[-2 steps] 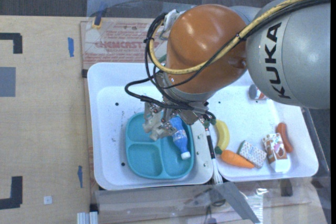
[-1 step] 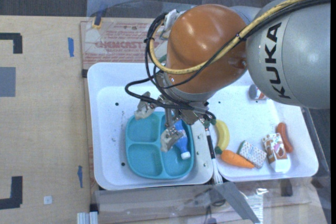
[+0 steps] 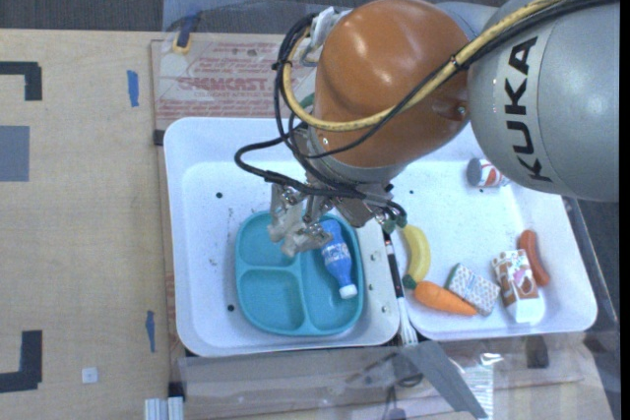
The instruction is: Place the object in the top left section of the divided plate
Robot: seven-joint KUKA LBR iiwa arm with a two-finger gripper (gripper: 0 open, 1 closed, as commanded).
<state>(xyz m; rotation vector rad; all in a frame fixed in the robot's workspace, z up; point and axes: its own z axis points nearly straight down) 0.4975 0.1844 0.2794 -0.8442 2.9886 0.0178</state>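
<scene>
A blue divided plate [image 3: 279,302] sits in the front of the left white bin [image 3: 197,211]. A small blue bottle [image 3: 337,258] with a white cap lies along the plate's right side, cap pointing toward the front. My gripper [image 3: 297,229] hangs low over the plate's upper part, just left of the bottle's back end and close to it. The arm's orange wrist [image 3: 389,84] hides the back of the bin and part of the plate's far rim. Whether the bottle is touched by the gripper is not clear.
The right bin [image 3: 571,310] holds a banana [image 3: 418,253], a carrot [image 3: 444,299], a red sausage [image 3: 533,257], two small printed boxes [image 3: 475,287] [image 3: 513,274] and a can [image 3: 484,174]. A wooden board [image 3: 79,211] lies left of the bins.
</scene>
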